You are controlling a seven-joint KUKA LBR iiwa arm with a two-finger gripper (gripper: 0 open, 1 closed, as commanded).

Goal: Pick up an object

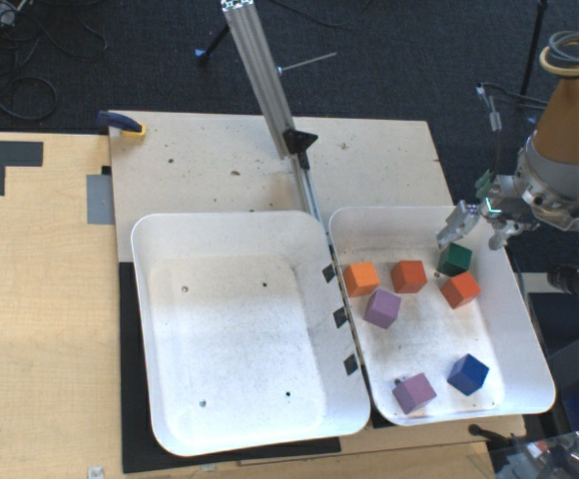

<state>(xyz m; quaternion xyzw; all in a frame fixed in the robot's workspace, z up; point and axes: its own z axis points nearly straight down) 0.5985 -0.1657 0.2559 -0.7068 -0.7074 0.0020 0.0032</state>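
Note:
My gripper (476, 230) hangs over the back right part of the right bin (529, 352). Its grey fingers (455, 225) are spread open with nothing between them. A green cube (455, 259) lies just below and left of the fingertips, apart from them. Beside it sits a red cube (460, 289). Further left are a red-orange cube (408, 275) and an orange cube (361, 277). A purple cube (382, 308) lies in front of those. Near the bin's front are a second purple cube (413, 391) and a blue cube (468, 374).
The left bin (160, 267) stands beside the right one, with dark clips (339, 315) along the shared rims. A slanted aluminium bar (266, 78) rises behind the bins. A small blue and yellow item (122, 123) lies at the bench's back left corner.

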